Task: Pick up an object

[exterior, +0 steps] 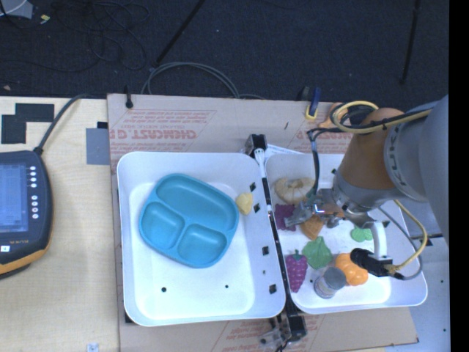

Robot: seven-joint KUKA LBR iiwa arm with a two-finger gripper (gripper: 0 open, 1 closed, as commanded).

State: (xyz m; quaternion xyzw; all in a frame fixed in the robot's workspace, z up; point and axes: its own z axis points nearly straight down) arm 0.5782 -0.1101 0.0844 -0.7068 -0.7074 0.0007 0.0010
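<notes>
My gripper [308, 215] is low in the right bin [410, 292], near its left side. It hangs over a purple toy [282, 215] and an orange piece [313, 228], and the wrist hides where it meets them. A tan ring-shaped toy [293, 189] lies just behind the gripper. A green leafy toy [317, 254], purple grapes [296, 270], a grey can [330, 282] and an orange toy [352, 268] lie in front of it. A small green piece [360, 234] sits to its right.
The left bin [139, 284] holds a blue compartment plate [189, 220] and a small yellow toy [245, 202] by the divider. A handheld control pendant [18, 200] lies on the bench at the far left. Cables loop off the arm over the right bin's far side.
</notes>
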